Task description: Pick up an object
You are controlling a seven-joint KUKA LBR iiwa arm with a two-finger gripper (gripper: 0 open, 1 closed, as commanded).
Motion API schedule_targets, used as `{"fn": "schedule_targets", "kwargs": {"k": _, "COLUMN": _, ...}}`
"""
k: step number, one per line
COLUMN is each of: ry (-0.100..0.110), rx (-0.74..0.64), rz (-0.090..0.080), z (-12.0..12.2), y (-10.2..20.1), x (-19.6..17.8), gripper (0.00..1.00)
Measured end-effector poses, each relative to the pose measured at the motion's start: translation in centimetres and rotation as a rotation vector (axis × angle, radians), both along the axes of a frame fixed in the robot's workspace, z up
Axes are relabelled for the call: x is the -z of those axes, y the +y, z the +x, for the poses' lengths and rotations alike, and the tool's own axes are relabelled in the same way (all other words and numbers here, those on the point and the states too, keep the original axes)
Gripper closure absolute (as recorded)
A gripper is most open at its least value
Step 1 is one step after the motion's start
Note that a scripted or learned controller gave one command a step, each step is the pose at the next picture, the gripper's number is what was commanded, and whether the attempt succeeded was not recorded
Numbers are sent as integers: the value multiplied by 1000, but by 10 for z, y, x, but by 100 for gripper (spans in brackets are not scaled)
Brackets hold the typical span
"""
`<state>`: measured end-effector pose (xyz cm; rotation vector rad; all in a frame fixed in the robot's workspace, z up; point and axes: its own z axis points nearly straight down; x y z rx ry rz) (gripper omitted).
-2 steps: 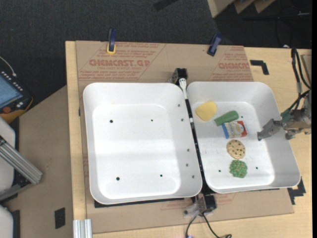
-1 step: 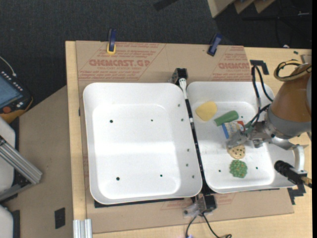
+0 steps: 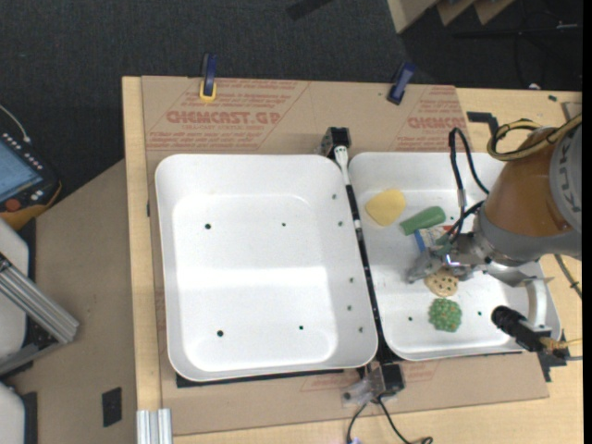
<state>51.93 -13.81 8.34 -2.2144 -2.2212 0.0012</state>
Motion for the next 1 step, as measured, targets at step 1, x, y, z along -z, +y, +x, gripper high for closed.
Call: {"fn": "schedule_targets", "kwargs": {"k": 1, "ry": -3, "rx": 3, "rz": -3, "z": 0, "y": -2, "x": -11, "gripper": 100}}
